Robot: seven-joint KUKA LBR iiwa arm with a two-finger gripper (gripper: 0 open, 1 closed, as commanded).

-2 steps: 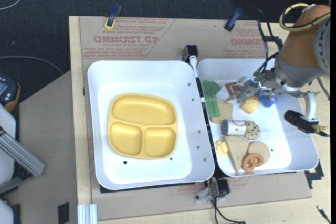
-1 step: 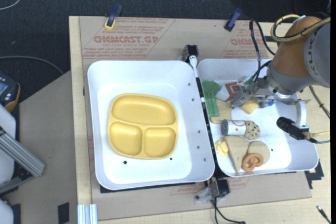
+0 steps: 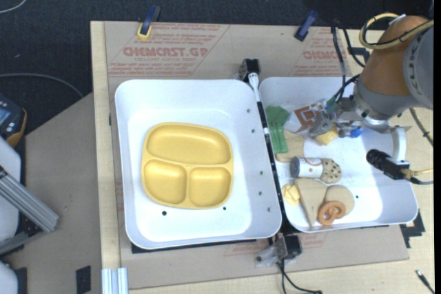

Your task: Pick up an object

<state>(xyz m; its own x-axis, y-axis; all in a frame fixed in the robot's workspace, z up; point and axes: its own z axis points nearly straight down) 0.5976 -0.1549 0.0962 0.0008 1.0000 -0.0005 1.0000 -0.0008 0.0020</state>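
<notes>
I see my end effector (image 3: pixel 329 126) low in the right bin (image 3: pixel 386 213), over a small yellow piece (image 3: pixel 326 137). I cannot tell its state. It may slip off, since toys crowd close beside that piece.

tray (image 3: pixel 187 164) in left bin (image 3: pixel 131 148), toys (several) in right bin (image 3: pixel 393 203)

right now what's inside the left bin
A yellow tray with three compartments, lying flat. The bin floor under the tray is covered.

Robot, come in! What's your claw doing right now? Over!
Gripper low in right bin, among clutter. Grasp unclear. Yellow block right beside it. Yellow tray alone in left bin.
</notes>
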